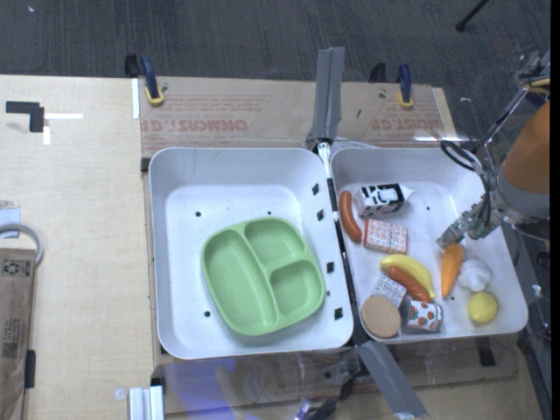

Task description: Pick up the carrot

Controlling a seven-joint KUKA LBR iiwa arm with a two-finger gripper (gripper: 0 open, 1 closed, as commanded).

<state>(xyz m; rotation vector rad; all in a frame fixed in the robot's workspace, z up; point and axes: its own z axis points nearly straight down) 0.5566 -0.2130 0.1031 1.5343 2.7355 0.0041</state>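
Note:
The carrot point(451, 270) is orange and lies almost upright in the picture, in the right part of the right bin point(420, 169). My gripper point(465, 231) hangs just above the carrot's top end, with the arm coming in from the right. Its fingers stand open and nothing is between them. The carrot rests on the bin floor, apart from the fingers.
A white garlic bulb point(475, 275) and a lemon point(482, 308) lie right of the carrot. To its left are a banana point(409, 269), a cracker box point(386, 234), a sausage point(350, 215) and a round cookie point(381, 316). The left bin holds a green divided plate point(262, 275).

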